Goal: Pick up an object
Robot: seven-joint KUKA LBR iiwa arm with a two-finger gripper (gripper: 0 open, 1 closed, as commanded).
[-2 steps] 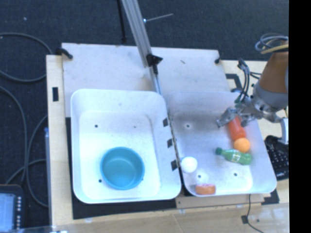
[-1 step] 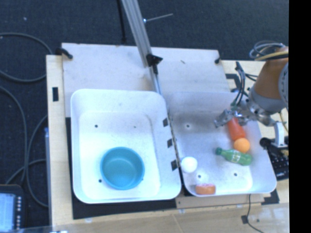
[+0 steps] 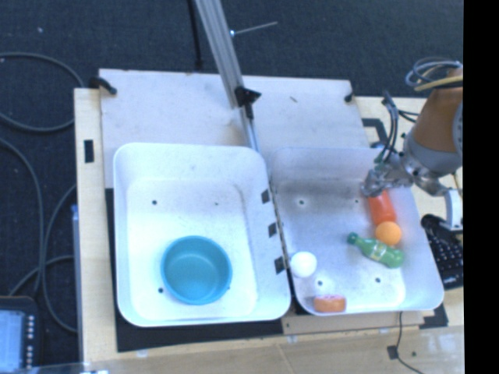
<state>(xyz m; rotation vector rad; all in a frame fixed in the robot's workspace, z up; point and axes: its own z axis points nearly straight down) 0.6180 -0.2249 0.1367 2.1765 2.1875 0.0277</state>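
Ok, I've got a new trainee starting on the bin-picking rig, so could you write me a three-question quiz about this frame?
1. True or false: the blue bowl lies in the same bin as the white ball.
2. Which object is nearest the gripper? A) the green bottle B) the red-orange cylinder C) the white ball
3. Fill in: the orange ball lies between the red-orange cylinder and the ____.

Key
1. False: the bowl is in the left bin, the ball in the right bin.
2. B: the gripper is right above the cylinder's upper end.
3. Green bottle.
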